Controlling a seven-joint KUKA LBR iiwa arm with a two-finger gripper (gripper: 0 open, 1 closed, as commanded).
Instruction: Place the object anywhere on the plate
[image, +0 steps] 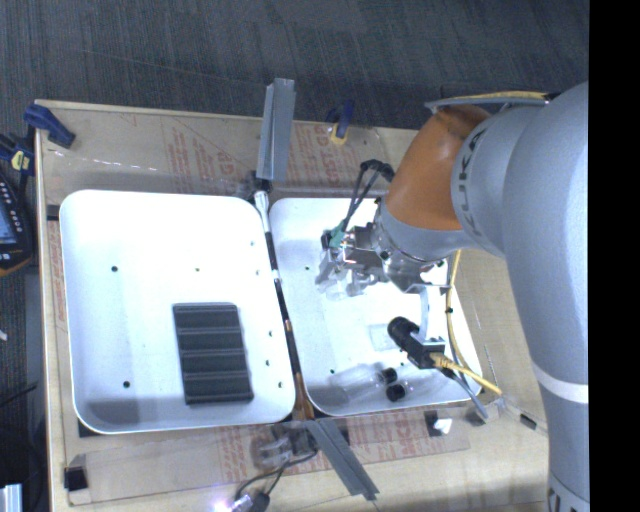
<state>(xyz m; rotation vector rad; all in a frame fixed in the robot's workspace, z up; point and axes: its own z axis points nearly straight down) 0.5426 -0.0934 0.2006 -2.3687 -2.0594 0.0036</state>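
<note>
A dark grey ribbed plate (212, 352) lies flat in the left bin (110, 230), toward its front. A small clear plastic object with a black end (372, 380) lies near the front edge of the right bin (300, 300). My gripper (338, 270) hangs over the middle of the right bin, above and behind the clear object and well to the right of the plate. Glare and the wrist's bulk blur what is at its tips.
A raised divider (280, 310) runs between the two bins. Grey metal brackets stand at the back (275, 125) and front (335, 460) of the divider. The arm's large grey body (540, 250) covers the right side of the bench.
</note>
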